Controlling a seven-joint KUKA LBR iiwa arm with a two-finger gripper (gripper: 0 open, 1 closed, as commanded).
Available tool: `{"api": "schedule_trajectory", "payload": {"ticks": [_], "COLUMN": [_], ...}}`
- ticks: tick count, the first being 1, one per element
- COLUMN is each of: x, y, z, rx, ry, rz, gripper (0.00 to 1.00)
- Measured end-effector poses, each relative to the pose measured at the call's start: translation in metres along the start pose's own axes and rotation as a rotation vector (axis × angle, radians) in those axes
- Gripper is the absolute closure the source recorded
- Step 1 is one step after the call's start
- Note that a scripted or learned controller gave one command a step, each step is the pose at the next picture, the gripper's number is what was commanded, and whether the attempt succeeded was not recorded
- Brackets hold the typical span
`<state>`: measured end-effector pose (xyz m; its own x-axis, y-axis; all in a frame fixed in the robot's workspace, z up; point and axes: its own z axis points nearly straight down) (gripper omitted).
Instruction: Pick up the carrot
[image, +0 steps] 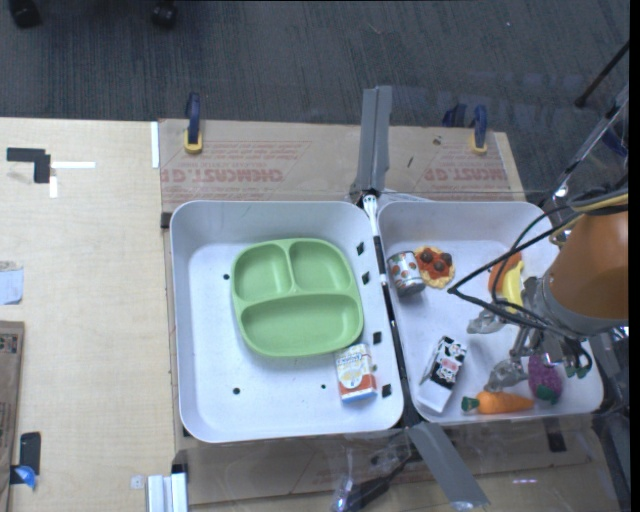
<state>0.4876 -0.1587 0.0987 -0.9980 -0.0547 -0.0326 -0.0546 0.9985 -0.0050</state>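
The carrot (497, 402), orange with a green tip, lies along the near wall of the right bin (470, 228). My gripper (497, 349) hangs just above and behind it, at the end of the arm with the orange band (597, 266). Its two silver fingers (487, 322) are spread apart with nothing between them, so it is open. The lower finger ends a short way above the carrot without touching it.
A purple fruit (546, 380) sits right of the carrot, and a black-and-white carton (446, 362) lies to its left. A can (404, 271), a pizza slice (436, 265) and a banana (510, 281) lie farther back. The left bin (190, 300) holds a green divided plate (297, 296) and a small box (355, 373).
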Motion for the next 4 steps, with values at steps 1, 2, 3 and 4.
{"api": "schedule_trajectory", "payload": {"ticks": [1, 2, 3, 4], "x": [0.000, -0.002, -0.002, -0.001], "y": [-0.053, -0.060, -0.062, -0.062], "z": [0.000, 0.000, -0.017, 0.000], "rx": [0.000, 0.000, -0.008, -0.001], "ry": [0.002, 0.004, 0.027, 0.008], "rz": [-0.080, -0.176, -0.198, -0.242], "gripper": [0.00, 0.00, 0.00, 0.00]}}
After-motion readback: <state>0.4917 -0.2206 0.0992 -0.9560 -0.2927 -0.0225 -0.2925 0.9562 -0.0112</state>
